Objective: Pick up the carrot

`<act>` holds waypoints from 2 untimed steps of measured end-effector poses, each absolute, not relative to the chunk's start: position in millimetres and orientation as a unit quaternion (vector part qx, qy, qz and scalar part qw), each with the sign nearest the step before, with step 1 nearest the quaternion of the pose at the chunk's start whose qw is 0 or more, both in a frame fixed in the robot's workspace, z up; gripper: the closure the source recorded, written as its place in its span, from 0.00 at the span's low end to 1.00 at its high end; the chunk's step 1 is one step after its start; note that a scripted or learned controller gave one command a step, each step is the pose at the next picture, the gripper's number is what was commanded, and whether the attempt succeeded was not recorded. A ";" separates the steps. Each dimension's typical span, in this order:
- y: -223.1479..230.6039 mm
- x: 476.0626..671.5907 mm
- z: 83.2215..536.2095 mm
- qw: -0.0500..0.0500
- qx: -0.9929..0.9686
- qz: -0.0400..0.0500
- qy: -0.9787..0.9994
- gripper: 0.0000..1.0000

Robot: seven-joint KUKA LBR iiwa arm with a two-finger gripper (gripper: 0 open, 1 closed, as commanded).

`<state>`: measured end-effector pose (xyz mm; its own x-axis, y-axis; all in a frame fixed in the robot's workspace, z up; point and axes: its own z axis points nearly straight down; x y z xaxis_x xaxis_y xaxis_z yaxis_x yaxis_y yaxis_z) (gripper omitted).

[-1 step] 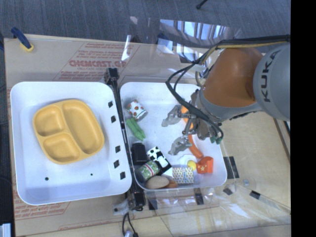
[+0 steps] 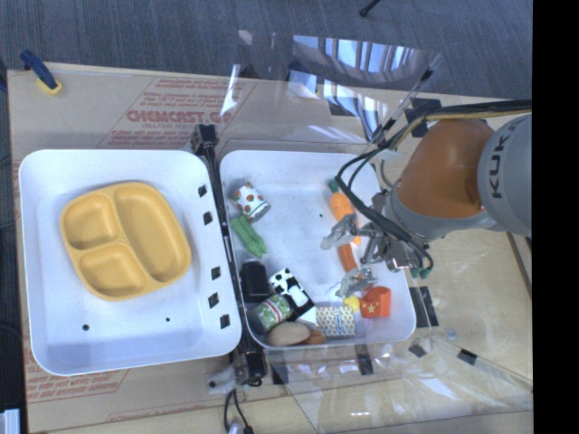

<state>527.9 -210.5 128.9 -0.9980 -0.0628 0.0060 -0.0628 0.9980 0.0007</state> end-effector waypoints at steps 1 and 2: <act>-209.2 594.0 92.9 -0.002 -0.172 0.001 -0.985 0.00; -207.9 596.0 104.5 -0.003 -0.167 0.001 -0.986 1.00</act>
<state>596.0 -207.9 104.5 -0.9442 0.3293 -0.0070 0.3293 0.9442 -0.0012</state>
